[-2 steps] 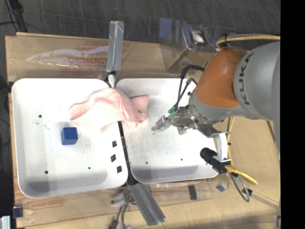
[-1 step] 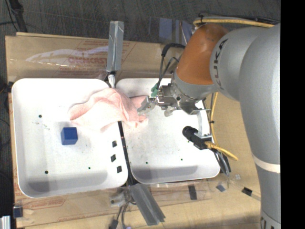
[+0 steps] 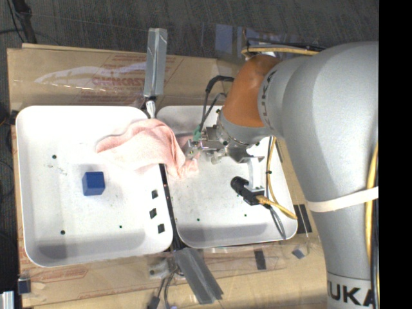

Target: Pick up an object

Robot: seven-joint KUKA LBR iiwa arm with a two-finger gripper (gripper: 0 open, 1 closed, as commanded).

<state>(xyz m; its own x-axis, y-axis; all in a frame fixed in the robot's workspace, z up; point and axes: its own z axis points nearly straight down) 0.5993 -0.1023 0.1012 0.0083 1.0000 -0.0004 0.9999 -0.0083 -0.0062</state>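
Observation:
A pink cloth (image 3: pixel 149 145) lies draped over the divider between the two bins, most of it in the left bin (image 3: pixel 38 172) and one corner hanging into the right bin (image 3: pixel 212 227). A blue cube (image 3: pixel 93 183) sits on the left bin's floor. My gripper (image 3: pixel 196 145) is low in the right bin's upper left, right at the cloth's right edge. Its fingertips meet the cloth's corner, and the wrist hides how they stand.
A dark cable clip (image 3: pixel 243 188) hangs off the arm over the right bin's middle. The big grey arm body (image 3: pixel 328 147) covers the right side. A grey metal post (image 3: pixel 154 66) stands behind the bins. Cardboard lies under the bins.

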